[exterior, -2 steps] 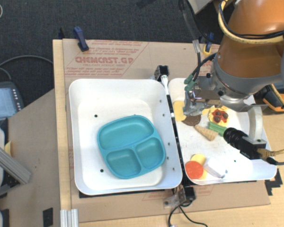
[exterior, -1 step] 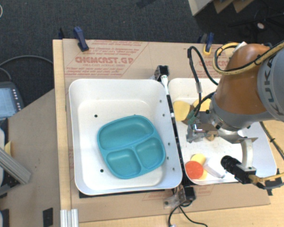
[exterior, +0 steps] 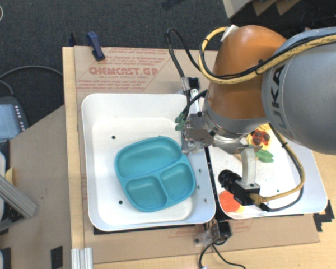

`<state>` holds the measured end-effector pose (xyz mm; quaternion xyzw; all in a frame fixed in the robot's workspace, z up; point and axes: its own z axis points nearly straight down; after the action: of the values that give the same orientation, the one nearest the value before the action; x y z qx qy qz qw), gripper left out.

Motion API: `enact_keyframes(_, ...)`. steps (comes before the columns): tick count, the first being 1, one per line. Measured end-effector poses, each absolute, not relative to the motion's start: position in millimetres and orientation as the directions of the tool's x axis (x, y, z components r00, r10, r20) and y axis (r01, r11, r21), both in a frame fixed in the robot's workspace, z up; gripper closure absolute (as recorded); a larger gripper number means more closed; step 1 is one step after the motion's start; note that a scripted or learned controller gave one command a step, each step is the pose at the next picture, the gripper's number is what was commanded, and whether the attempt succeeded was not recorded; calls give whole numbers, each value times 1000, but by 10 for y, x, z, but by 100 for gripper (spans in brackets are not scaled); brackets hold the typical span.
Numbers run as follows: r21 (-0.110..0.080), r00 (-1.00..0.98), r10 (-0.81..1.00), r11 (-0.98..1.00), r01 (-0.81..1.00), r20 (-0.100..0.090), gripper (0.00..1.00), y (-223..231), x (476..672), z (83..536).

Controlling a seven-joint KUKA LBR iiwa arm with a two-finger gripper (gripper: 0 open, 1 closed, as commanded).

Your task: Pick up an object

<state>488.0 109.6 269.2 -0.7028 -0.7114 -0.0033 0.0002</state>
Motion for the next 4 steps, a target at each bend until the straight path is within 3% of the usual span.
enact_keyframes(1, 12, -15, 1000, 15, 1000, 11, 100, 2328, 4785, 3943)
enact_keyframes(2, -12, 5, 1000, -5, 1000, -5, 100, 1844, 4780, 2946)
enact_keyframes(3, -5, 9, 1000, -10, 1000, -4, 100, 1125, 5445, 2477)
enact_keyframes(4, 15, -7, 1000, 7, 1000, 6, 100, 1799, 5697, 3626)
